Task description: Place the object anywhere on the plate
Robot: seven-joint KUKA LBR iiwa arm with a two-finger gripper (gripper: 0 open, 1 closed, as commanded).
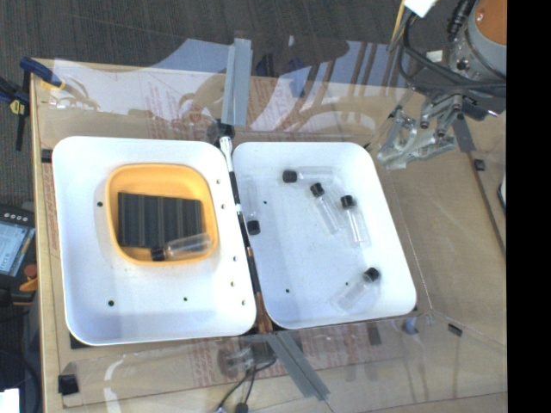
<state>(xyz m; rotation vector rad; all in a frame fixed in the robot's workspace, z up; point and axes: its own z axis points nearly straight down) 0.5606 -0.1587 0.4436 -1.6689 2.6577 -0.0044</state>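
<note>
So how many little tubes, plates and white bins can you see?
Clear tubes with black caps: 4
Black caps, tube unclear: 2
Yellow plate: 1
White bins: 2
Total: 9

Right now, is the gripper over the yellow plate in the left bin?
No, the gripper hangs outside the right white bin, far from the yellow plate.

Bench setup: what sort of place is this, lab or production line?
Likely a robotics lab test bench: two shallow white bins side by side, clear capped vials scattered in the right one, one vial on the yellow plate, and the gripper parked off the bins.
</note>
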